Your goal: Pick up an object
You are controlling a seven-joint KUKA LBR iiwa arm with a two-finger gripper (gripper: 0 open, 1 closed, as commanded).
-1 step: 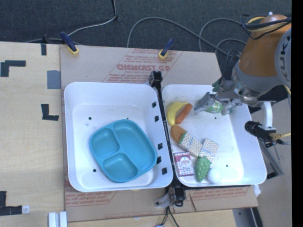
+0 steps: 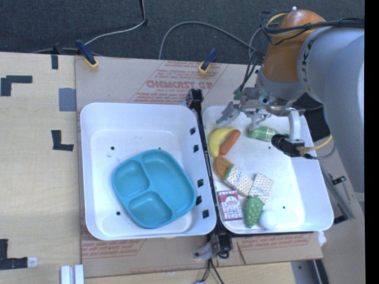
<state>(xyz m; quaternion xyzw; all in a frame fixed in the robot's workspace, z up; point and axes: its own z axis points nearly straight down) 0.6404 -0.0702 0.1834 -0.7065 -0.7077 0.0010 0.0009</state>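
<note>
The right bin (image 2: 308, 182) holds several small items. At its far left lie a yellow fruit (image 2: 217, 139) and an orange carrot (image 2: 230, 141), touching each other. A pale green piece (image 2: 260, 133) lies to their right. My gripper (image 2: 240, 119) hangs above the far end of this bin, just beyond the carrot and the green piece. Its fingers (image 2: 224, 117) are spread open with nothing between them.
Nearer the front of the right bin lie a brown bread piece (image 2: 221, 166), two checkered packets (image 2: 238, 179), a red box (image 2: 230, 205), a green item (image 2: 253, 210) and a white ball (image 2: 269, 219). The left bin (image 2: 95, 129) holds a blue divided plate (image 2: 154, 187).
</note>
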